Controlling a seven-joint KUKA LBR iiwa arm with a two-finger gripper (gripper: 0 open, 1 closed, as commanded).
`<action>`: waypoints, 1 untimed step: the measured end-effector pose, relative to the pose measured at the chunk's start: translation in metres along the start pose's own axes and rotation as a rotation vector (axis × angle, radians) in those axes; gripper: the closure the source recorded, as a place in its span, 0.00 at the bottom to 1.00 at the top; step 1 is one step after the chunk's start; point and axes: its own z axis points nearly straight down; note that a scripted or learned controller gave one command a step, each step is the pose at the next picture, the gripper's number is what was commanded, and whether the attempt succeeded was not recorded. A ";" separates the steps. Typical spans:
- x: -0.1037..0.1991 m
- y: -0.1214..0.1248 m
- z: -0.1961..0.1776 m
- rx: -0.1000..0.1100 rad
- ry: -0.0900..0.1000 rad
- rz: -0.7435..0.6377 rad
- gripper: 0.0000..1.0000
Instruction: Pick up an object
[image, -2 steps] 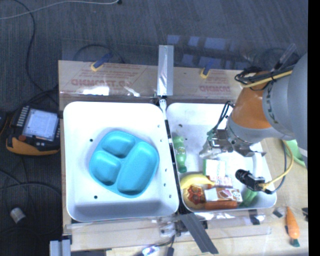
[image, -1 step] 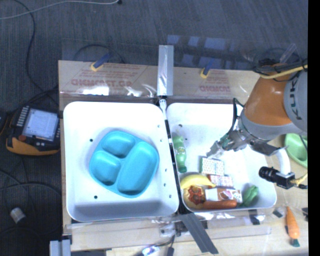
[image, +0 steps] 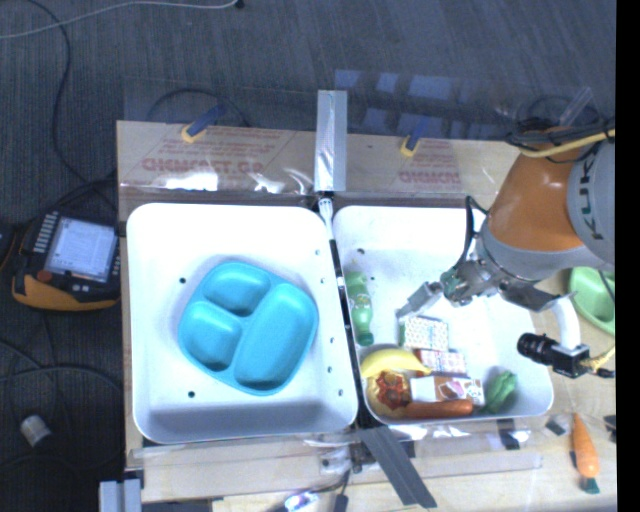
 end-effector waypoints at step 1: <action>-0.038 -0.025 0.095 -0.011 -0.005 0.071 0.00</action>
